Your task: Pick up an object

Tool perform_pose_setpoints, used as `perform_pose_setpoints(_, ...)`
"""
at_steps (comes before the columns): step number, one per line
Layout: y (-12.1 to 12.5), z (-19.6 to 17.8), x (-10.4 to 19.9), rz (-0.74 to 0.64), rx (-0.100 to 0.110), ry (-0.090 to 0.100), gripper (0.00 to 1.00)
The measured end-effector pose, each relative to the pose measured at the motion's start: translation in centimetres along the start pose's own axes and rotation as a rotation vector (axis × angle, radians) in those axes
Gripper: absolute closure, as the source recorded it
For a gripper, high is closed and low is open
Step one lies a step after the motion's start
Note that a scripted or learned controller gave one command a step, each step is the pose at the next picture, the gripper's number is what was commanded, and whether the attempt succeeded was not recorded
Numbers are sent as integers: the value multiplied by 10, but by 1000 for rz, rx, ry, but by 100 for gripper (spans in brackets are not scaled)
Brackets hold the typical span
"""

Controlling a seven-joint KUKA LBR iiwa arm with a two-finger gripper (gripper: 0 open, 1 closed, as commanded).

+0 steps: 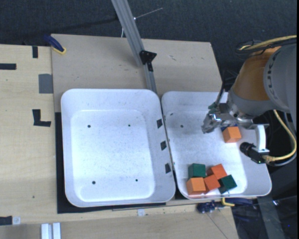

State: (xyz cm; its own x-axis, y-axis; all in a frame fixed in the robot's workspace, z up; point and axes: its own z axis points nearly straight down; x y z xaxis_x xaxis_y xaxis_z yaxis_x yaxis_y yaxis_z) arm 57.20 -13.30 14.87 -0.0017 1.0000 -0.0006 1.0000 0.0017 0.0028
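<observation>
Item: small orange cube (232, 134), probably foam or wood. We find it in the right white bin (187, 108), near the far right wall, just beside the two-finger gripper (213, 122) and on its right flank. We cannot tell whether the cube is between the fingers or merely next to them, and we cannot tell whether the jaws stand spread or pressed together; the metal head is too small and blurred.

Step in hand, as we judge it: the grey arm with its orange band (261, 81) is low over the bin floor, at the approach or grasp stage. No lift is evident. The next move calls for centring the fingers on one block, closing, and then rising straight up clear of the rim.

Further contents, right bin: a cluster at the near edge, well apart from the gripper. It comprises a dark green block (197, 171), an orange block (196, 184), a second orange block (217, 176) and a second green block (227, 183), all touching or nearly so.

Left white bin (70, 103): we list only dark specks on its floor.
</observation>
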Motion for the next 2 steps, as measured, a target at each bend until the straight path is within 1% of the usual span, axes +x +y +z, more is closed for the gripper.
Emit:
perform_pose_setpoints(1,5,-43,3,-1,-1,0,100)
perform_pose_setpoints(2,6,-75,3,-1,0,0,100)
